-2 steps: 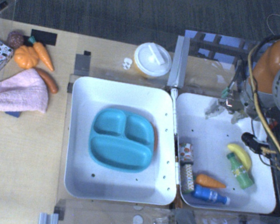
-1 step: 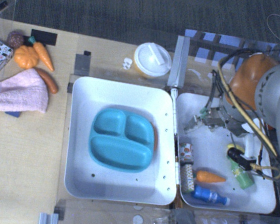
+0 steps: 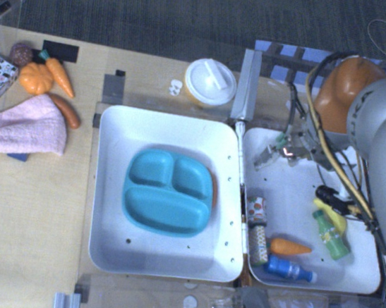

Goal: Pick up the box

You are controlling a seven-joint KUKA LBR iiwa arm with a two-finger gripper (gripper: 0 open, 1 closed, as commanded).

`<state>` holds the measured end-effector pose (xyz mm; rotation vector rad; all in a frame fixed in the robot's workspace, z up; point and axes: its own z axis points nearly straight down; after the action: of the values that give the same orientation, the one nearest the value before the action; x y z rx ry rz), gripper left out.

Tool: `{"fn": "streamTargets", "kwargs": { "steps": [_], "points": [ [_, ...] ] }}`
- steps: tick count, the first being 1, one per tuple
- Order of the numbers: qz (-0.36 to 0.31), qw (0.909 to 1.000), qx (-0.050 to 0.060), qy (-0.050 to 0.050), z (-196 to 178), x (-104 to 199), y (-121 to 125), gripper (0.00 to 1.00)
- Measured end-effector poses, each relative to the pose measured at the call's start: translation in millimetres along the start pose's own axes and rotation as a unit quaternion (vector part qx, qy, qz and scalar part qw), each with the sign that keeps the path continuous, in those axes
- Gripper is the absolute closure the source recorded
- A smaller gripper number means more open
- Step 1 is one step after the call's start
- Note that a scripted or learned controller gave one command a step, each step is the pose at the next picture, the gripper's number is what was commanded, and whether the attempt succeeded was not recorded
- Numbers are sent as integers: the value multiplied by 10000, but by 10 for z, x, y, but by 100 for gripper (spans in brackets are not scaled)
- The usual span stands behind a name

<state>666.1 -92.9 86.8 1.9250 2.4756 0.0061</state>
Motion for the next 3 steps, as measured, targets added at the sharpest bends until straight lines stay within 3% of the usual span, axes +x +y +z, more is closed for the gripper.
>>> {"fn": "streamTargets", "kwargs": {
  "steps": [1, 2, 3],
  "points": [
    [-15, 10000, -50, -21, -146, 1, 36, 100],
    [-30, 10000, -80, -29, -264, 12, 59, 100],
    [-1023, 9948, 19, 12, -161, 177, -618, 100]
  ]
}}
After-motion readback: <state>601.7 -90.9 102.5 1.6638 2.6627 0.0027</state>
